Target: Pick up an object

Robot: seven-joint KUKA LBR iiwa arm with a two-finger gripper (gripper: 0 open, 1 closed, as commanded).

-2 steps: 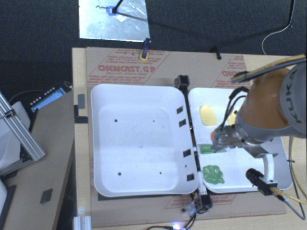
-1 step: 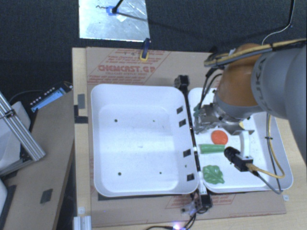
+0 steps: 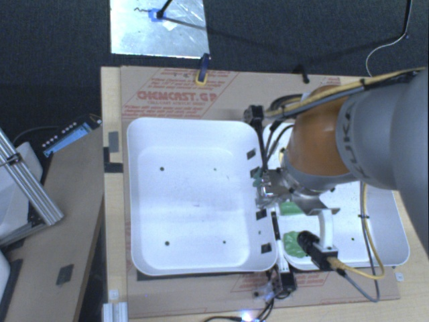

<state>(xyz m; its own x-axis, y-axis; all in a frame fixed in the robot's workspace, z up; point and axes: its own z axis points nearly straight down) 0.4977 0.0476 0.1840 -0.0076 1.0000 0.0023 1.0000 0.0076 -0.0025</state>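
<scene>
Though half hidden, green object (image 3: pixel 290 245), axis unclear.

The grey arm (image 3: pixel 382 133) reaches in from the right, its thick last link sloping toward the middle of the view. The orange band (image 3: pixel 315 146) sits just above the wrist (image 3: pixel 288 183), which points steeply downward. The end effector (image 3: pixel 276 203) hangs beneath it, largely hidden by the arm's bulk.

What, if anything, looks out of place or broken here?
Nothing stands out. The left bin and right bin sit side by side, and the green things lie inside the right bin, partly hidden under the arm.
</scene>
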